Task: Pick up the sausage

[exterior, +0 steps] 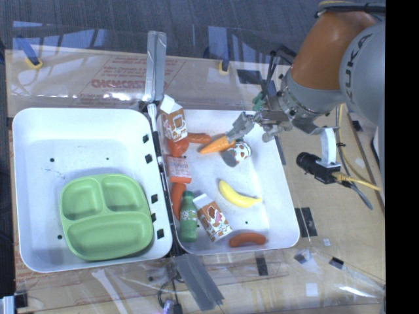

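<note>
The two-finger gripper (241,128), grasping an orange carrot (215,145), needed to reach the reddish-brown sausage (247,239) instead.

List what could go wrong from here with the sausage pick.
1. The claw hangs at the far end of the right bin, by the carrot; the sausage lies at the near wall, so it might close on the wrong item.
2. The sausage lies close to the bin's near wall, which may block one side of the claw.
3. A small carton lies just beside the sausage and could get bumped or grabbed.
</note>
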